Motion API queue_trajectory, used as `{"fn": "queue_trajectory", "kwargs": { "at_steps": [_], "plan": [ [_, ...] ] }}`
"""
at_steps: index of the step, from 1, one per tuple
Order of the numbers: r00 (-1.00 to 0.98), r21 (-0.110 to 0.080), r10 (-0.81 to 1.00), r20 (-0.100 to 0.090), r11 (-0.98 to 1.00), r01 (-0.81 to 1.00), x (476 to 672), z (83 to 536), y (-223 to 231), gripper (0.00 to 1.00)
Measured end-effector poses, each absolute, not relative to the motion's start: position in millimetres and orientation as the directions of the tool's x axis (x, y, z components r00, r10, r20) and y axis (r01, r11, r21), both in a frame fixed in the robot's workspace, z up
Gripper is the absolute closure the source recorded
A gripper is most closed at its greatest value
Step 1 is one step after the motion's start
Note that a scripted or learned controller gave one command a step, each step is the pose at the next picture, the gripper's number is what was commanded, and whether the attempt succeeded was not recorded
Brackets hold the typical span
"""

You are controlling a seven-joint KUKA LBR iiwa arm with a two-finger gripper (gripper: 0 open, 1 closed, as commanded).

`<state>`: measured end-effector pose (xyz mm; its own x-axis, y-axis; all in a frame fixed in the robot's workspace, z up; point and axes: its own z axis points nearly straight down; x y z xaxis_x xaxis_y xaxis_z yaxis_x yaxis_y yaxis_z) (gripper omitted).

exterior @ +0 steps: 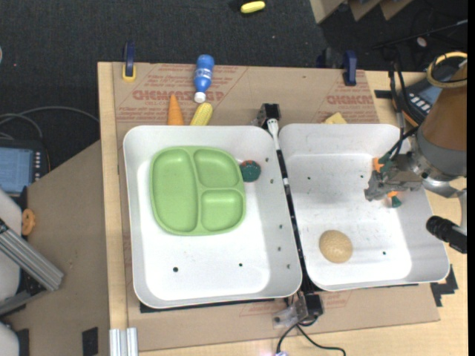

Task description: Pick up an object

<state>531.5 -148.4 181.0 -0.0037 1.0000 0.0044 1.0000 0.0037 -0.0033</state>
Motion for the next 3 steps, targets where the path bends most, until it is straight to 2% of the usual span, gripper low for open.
{"fn": "queue_trajectory", "kwargs": {
  "at_steps": [1, 2, 3],
  "plan": [
    [-0.004, -0.002, 1.000, 0.001, 0.004, 1.000, 582.3, 80, -124, 1.00],
    [-0.001, 0.014, 1.000, -0.005, 0.001, 1.000, 611.1, 185, -142, 1.00],
    [-0.002, 0.009, 1.000, -0.004, 0.002, 1.000, 665.4, 194, -164, 1.00]
  ]
}}
